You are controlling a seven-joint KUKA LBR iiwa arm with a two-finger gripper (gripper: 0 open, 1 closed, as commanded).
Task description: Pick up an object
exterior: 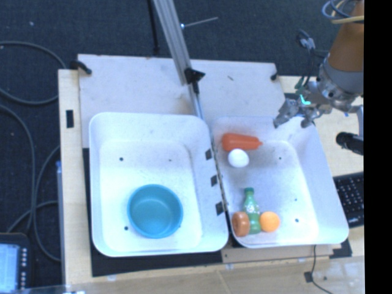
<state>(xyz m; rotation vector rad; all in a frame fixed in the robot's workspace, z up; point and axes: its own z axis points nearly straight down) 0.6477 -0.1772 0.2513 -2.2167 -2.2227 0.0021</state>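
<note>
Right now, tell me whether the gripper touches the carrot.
Apart. The camera view shows the gripper above the right bin's far corner, with bare white bin between it and the carrot.

Upper right of your frame: grey arm (343, 72), orange band above wrist, looped cable on top, dark metal two-finger gripper (294, 116).

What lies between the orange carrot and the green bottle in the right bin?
In the camera view, a white egg lies just below the carrot; from it to the green bottle is bare bin floor.
</note>
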